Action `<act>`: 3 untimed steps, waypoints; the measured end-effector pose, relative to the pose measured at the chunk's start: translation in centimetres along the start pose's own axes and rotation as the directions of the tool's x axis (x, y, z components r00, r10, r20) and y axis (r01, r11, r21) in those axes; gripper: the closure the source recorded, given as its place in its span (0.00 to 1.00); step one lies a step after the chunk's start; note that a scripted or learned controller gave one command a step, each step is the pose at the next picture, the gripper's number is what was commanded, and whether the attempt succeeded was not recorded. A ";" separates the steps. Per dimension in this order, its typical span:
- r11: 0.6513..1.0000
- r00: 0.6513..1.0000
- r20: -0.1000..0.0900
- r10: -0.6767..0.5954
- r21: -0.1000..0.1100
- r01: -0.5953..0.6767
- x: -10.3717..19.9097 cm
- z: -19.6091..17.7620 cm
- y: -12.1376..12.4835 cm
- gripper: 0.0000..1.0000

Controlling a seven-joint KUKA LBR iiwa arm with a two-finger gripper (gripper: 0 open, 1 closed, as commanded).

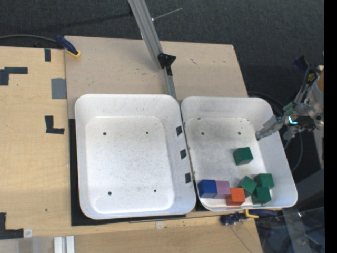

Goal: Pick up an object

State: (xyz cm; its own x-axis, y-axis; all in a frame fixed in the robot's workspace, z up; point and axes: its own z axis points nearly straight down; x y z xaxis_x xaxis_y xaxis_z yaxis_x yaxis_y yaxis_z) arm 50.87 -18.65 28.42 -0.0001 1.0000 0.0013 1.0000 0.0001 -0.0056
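The left bin (pixel 126 157) is bare white; in the right bin (pixel 210 109), blue block (pixel 207 187), purple block (pixel 222 187), orange block (pixel 236 195) and four green blocks (pixel 243 155) sit near; the gripper (pixel 274 126) hovers at the right rim, grip unreadable

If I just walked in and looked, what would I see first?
Probably the bright blocks in the right bin: a blue one, a purple one and an orange one huddle along its near edge with three green ones, and one green block sits alone near the middle. Then the tool, at that bin's right rim.
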 end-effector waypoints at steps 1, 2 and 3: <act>1.000 1.000 0.001 -0.002 -0.005 0.002 0.0 -0.2 0.1 0.00; 1.000 1.000 0.000 -0.001 0.002 0.001 0.1 6.2 0.2 0.00; 1.000 1.000 -0.001 -0.001 0.002 0.001 0.8 12.2 -0.5 0.00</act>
State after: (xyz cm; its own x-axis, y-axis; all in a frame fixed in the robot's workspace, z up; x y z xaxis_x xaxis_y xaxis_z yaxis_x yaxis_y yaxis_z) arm 50.31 -17.80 16.22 -0.0009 1.0000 0.0022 1.0000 0.0009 -0.0075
